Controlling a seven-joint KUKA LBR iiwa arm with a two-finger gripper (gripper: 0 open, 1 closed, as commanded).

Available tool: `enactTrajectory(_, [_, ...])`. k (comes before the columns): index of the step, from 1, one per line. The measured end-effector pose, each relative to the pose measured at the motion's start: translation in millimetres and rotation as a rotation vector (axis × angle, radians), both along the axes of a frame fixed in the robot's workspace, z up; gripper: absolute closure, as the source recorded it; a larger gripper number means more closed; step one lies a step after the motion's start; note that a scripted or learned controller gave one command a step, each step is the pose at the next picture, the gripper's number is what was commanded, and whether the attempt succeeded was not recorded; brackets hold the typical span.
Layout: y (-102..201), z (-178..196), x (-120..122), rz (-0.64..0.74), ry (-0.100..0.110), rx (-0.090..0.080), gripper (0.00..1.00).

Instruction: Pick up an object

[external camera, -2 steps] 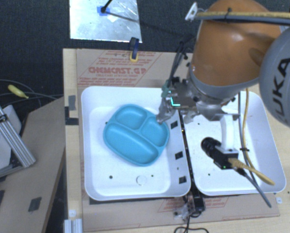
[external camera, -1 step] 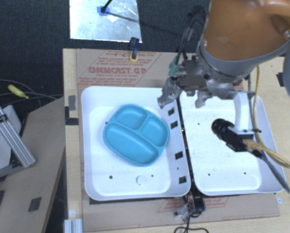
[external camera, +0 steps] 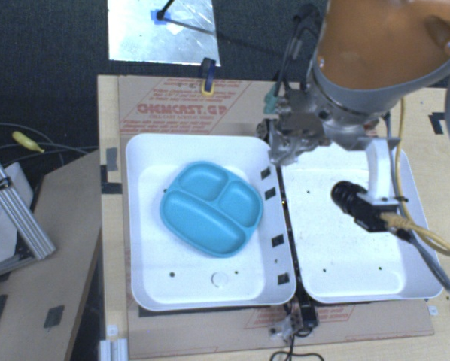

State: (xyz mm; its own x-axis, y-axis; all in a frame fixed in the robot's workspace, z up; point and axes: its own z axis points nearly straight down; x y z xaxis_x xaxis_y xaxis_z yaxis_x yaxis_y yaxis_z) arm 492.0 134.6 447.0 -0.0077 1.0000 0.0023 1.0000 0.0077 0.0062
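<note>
Blue divided plate (external camera: 211, 208), three compartments, lies flat, right side up, in left bin (external camera: 146, 277), roughly centred, turned askew to bin walls. Small clear disc (external camera: 220, 280) lies near plate, toward bin's front.

A blue divided plate (external camera: 211, 207) is lying in the left bin (external camera: 146, 277). The gripper (external camera: 284, 150) is hanging over the far edge between it and the right bin (external camera: 360, 277).

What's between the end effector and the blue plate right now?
In the camera view, bare white floor of the left bin separates the end effector from the blue plate.
</note>
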Motion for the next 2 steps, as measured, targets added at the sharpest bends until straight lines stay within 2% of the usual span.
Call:
enactTrajectory(1, [0.0, 10.8, 0.6, 0.004, -0.002, 0.001, 1.00])
enactTrajectory(2, [14.2, -79.6, -2.3, -0.004, 0.013, -0.004, 1.00])
